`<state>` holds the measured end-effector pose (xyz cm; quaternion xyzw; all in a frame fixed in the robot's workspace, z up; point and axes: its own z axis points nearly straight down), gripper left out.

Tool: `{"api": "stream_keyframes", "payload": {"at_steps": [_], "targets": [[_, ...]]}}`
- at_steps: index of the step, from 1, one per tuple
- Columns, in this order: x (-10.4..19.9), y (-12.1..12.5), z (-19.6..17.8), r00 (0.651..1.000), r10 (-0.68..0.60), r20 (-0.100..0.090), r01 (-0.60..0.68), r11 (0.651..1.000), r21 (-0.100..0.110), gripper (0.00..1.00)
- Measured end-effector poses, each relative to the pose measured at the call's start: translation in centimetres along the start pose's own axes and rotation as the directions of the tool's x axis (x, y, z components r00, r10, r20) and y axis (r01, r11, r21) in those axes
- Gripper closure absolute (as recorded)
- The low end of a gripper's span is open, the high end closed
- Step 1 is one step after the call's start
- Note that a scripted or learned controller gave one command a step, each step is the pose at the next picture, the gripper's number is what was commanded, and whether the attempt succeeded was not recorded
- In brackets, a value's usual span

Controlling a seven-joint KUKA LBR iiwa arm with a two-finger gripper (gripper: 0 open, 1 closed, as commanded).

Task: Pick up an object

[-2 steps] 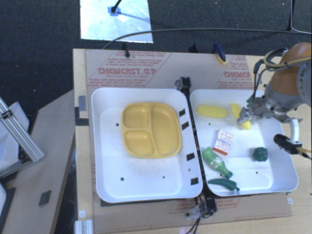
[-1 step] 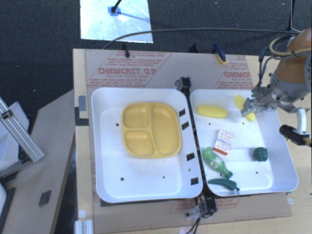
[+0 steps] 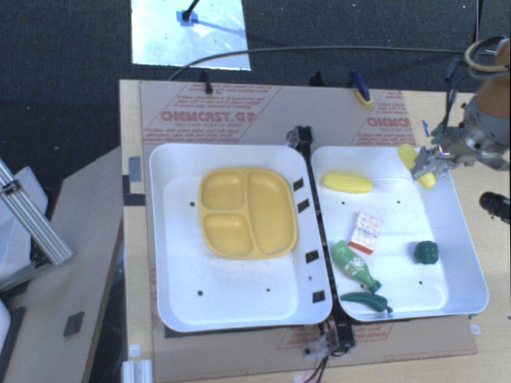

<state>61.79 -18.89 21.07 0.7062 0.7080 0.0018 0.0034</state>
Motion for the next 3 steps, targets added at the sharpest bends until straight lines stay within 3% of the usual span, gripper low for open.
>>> {"api": "stream_keyframes", "payload": {"at_steps": [1, 3], "targets": [[0.1, 0.5, -6.5, 1.000, -0.003, 0.000, 0.003, 1.000, -0.001, 1.00], [9.8, 0.4, -4.4, 1.000, -0.007, -0.003, 0.007, 1.000, 0.006, 1.00]]}}
